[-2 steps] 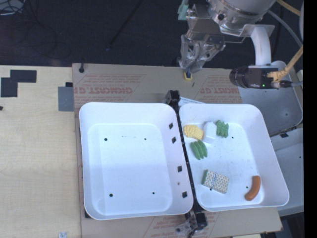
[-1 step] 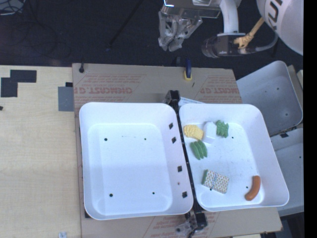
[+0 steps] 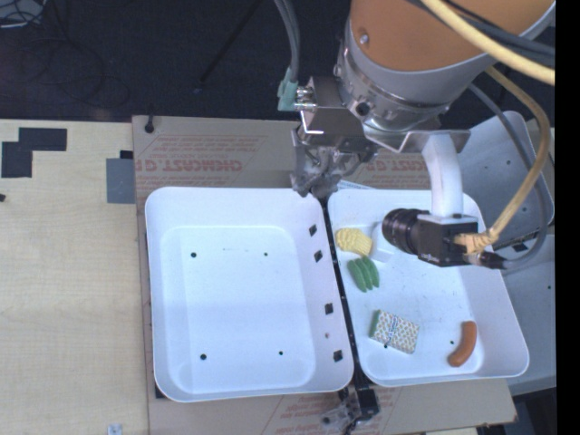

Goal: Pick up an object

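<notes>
My gripper (image 3: 314, 181) hangs over the far end of the divider between the two bins, above the back rim. Its fingertips are bunched together in shadow and I see nothing held between them. In the right bin (image 3: 494, 333) lie a yellow corn cob (image 3: 353, 240), a green pea pod (image 3: 364, 273), a patterned white and green packet (image 3: 395, 331) and an orange-red sausage (image 3: 462, 343). The corn cob is the nearest object to the gripper, a little to its front right.
The left bin (image 3: 172, 243) sits beside the right one, joined by a black-clipped divider (image 3: 328, 279). A black camera on a white mount (image 3: 428, 234) overhangs the right bin's far side. Brown cardboard (image 3: 208, 152) lies under the bins.
</notes>
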You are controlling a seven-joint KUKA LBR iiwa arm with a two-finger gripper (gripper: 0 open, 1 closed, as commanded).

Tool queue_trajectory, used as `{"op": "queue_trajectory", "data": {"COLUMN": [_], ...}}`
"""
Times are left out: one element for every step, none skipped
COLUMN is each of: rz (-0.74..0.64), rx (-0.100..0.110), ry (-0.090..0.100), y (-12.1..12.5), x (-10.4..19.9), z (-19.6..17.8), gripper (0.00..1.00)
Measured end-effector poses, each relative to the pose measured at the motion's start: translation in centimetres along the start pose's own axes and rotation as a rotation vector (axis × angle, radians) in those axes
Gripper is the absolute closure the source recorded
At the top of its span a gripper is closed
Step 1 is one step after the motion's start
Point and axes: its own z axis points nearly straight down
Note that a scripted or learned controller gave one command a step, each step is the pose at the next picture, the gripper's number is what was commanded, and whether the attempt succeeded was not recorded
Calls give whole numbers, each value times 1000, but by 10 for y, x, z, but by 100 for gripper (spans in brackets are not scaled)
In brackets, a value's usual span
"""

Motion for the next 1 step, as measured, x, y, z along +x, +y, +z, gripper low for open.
{"op": "queue_trajectory", "data": {"rz": [8], "rx": [-4], "ry": [-4], "y": [97], "x": [31], "z": [4], "gripper": [100]}}
